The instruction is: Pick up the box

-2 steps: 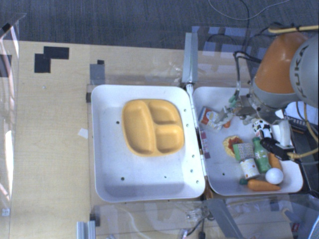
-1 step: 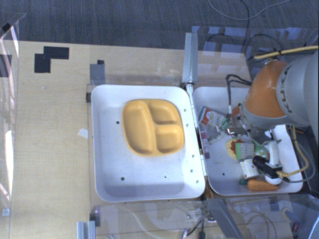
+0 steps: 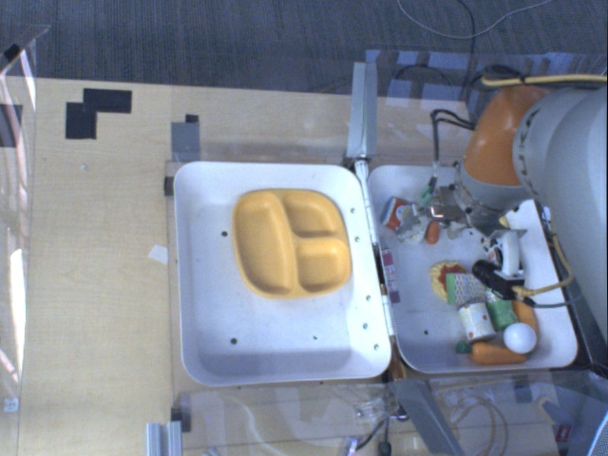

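A small red, white and blue box [image 3: 395, 215] lies near the back left of the right bin [image 3: 414, 350]. My gripper [image 3: 436, 211] hangs low just to the right of the box, below the orange wrist band [image 3: 496, 145]. A small orange-red piece shows at the gripper's tip. I cannot tell whether the gripper touches the box.
The left bin [image 3: 204, 340] holds a yellow divided tray [image 3: 290, 241]. The right bin's front half is crowded: a yellow-green item [image 3: 450, 279], a can [image 3: 476, 321], a green piece [image 3: 500, 310], a white ball [image 3: 520, 337] and an orange carrot [image 3: 487, 353].
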Tool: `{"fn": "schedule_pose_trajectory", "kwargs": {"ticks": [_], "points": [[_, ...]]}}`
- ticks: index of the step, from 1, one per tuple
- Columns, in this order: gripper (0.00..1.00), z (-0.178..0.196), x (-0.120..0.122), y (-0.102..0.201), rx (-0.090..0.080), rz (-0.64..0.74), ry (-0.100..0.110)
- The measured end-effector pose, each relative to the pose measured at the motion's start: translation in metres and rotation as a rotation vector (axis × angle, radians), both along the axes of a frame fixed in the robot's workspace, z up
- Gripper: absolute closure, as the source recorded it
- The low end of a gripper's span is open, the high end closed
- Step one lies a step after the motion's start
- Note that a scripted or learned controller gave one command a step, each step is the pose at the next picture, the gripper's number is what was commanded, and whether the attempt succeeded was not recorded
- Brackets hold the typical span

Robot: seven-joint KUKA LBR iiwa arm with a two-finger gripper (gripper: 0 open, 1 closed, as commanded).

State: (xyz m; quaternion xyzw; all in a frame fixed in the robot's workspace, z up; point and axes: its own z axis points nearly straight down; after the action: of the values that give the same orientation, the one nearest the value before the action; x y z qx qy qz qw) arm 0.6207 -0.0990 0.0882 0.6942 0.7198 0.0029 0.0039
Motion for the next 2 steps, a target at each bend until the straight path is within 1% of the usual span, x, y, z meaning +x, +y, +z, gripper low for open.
{"fn": "schedule_pose_trajectory", "kwargs": {"ticks": [1, 2], "points": [[0.0, -0.002, 0.046, 0.01, 0.001, -0.062, 0.023], [0.0, 0.0, 0.0, -0.012, -0.001, 0.09, 0.001]]}}
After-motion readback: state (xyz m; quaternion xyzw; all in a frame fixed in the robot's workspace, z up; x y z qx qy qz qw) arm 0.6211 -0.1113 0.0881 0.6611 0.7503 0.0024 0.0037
